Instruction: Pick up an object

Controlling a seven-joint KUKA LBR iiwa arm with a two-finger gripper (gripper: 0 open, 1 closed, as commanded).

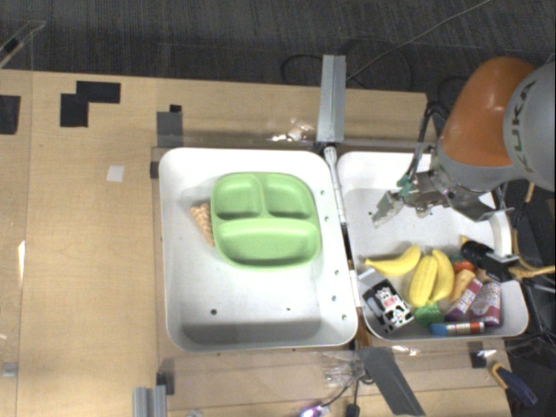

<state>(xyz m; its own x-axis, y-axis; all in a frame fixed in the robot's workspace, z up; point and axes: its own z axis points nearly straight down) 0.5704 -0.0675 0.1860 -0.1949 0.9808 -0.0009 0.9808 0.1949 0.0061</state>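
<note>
My gripper (pixel 391 203) hangs over the upper part of the right bin (pixel 382 168), its fingers spread open and nothing between them. Below it, in the bin's lower half, lies a pile of objects: a yellow banana (pixel 396 264), a yellow corn cob (pixel 425 280), a black and white box (pixel 388 304), a carrot-like orange piece (pixel 461 284), several markers (pixel 465 327) and a pink bottle (pixel 488 303). The gripper is apart from all of them, above and to the left of the pile.
The left bin (pixel 187 259) holds a green divided plate (pixel 264 217) with a tan waffle-like piece (pixel 202 223) tucked at its left edge. A metal post (pixel 332 98) rises between the bins at the back. The grey and orange arm (pixel 491 133) comes in from the right.
</note>
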